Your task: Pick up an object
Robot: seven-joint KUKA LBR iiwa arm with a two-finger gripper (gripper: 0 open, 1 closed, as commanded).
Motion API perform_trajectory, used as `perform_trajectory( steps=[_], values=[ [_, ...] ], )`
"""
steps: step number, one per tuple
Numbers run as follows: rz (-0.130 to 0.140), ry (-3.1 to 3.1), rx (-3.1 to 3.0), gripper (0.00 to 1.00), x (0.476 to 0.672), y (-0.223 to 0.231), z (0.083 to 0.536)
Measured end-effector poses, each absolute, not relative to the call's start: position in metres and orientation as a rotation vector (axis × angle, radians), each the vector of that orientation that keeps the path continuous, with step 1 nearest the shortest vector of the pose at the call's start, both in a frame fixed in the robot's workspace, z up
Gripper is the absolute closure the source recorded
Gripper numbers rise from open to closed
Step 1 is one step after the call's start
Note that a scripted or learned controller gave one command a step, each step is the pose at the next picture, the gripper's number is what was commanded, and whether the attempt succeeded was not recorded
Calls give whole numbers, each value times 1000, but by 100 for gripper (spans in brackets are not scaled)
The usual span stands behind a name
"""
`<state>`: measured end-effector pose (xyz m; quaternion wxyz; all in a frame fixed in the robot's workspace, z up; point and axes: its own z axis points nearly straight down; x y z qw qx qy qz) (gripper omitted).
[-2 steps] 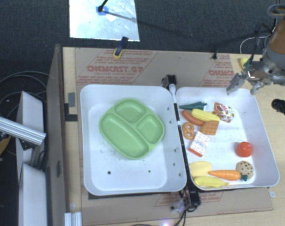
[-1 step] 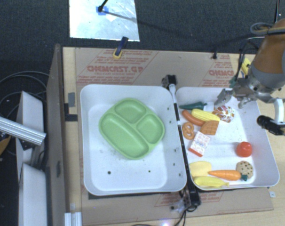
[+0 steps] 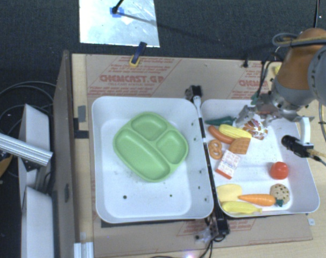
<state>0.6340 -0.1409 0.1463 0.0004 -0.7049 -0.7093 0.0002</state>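
The right bin (image 3: 303, 160) holds several toy foods: a yellow corn cob (image 3: 234, 131), an orange sausage (image 3: 219, 135), a pretzel (image 3: 215, 149), a waffle (image 3: 240, 145), a red-and-white packet (image 3: 227, 165), a red tomato (image 3: 279, 170), a cookie (image 3: 280, 192), a carrot (image 3: 255, 199), a banana (image 3: 240, 208) and a yellow slice (image 3: 229, 191). My gripper (image 3: 254, 115) hangs over the bin's far edge, just above a red-patterned wrapper (image 3: 255, 127) and next to a dark green piece (image 3: 221, 121). The wrist hides the fingers.
The left bin (image 3: 114, 198) carries a green divided plate (image 3: 150, 145). A black clamp (image 3: 195, 93) sits at the far end of the wall between the bins. A black-and-white fitting (image 3: 297, 144) on the arm juts over the right bin's right side. Cables lie at far left.
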Motion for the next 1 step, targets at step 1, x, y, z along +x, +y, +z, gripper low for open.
perform_trajectory(
  steps=[1],
  values=[
    [1,-2222,-2219,0,606,-135,122]
  ],
)
